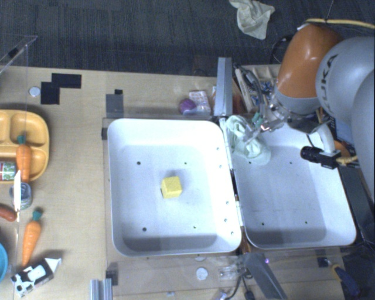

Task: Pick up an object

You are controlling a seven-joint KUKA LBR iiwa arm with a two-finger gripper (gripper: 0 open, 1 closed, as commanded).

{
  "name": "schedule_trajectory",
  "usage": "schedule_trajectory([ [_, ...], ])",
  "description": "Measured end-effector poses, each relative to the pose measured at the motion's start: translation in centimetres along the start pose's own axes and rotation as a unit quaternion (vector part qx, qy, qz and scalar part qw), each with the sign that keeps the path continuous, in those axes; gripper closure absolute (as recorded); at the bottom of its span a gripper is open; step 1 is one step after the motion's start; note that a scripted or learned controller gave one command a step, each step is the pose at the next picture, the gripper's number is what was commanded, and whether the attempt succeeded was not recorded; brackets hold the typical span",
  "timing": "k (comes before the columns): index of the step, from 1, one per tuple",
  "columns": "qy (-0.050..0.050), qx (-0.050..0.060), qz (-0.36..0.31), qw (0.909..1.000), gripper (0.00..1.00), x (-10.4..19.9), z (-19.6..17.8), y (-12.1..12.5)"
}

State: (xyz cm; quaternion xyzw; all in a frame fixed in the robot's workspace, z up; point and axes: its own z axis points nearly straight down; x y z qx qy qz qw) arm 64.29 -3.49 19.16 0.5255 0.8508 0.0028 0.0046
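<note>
A small yellow cube [171, 187] lies near the middle of the left bin [126, 234]. A pale green, crumpled soft item [241, 139] rests in the far left corner of the right bin [304, 228], against the wall between the bins. My gripper [256, 130] reaches in from the right and sits low over that soft item, at its right side. Whether it touches the item is unclear. The arm's orange band [304, 55] and grey body hide the right bin's far right corner.
Behind the bins lie a purple object [187, 106] and a wrapped packet [201, 98]. A crumpled rag [253, 16] is on the dark floor. Left of the bins are a yellow tray [32, 126], carrots [29, 234] and a cow toy [34, 273].
</note>
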Motion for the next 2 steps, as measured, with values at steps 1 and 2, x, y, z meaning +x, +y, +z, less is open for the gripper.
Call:
schedule_trajectory([
  [1,-0.001,0.0,-0.002,1.0,1.0,-7.7,-3.0,-0.7],
  [2,0.001,0.002,0.034,0.9994,1.0,0.6,-1.2,0.8],
])
